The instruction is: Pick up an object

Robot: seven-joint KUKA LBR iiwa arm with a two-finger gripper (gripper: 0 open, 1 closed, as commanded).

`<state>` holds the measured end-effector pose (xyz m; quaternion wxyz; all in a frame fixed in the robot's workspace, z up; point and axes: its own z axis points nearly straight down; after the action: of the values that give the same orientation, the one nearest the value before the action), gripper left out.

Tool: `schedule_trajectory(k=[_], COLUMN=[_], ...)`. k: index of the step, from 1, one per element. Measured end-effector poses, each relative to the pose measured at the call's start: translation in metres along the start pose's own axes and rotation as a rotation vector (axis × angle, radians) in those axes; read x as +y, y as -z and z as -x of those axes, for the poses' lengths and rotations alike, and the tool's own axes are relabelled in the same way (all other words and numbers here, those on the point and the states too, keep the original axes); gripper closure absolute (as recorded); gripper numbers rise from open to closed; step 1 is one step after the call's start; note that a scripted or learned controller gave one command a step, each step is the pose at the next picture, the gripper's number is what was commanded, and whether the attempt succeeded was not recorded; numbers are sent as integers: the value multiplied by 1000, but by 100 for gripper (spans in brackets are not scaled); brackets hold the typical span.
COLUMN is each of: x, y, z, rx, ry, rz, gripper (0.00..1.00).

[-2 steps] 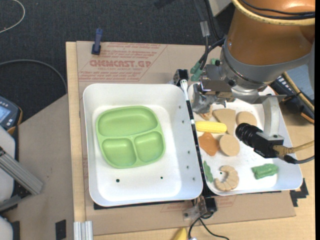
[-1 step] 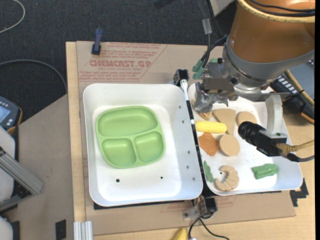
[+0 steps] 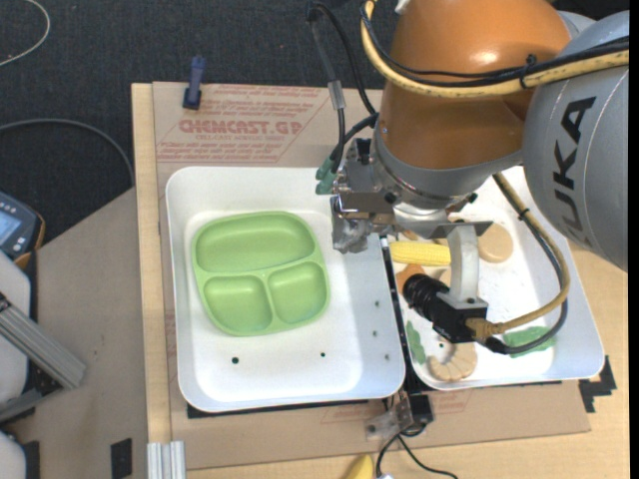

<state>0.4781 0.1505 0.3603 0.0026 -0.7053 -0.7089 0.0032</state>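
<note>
Biscuit (image 3: 452,367) lies at the right bin's (image 3: 579,332) near edge; corn (image 3: 419,254) mid-bin. Gripper (image 3: 351,233) hangs at that bin's far left edge, opening indeterminable. Judged step: approach. Next: descend squarely onto one item.

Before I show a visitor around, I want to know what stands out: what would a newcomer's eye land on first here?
The bulky arm with its orange band looms over the right bin, covering much of it. Next comes the bright green divided plate lying in the left bin. Small food-like pieces, among them a yellow corn-like one, lie in the right bin under the arm.
</note>
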Motion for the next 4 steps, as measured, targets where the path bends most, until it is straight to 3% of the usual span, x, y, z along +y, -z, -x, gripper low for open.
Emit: schedule_trajectory(k=[4], x=[2], y=[44], z=[1], rx=[1], ry=[0], rz=[14], gripper=[100])
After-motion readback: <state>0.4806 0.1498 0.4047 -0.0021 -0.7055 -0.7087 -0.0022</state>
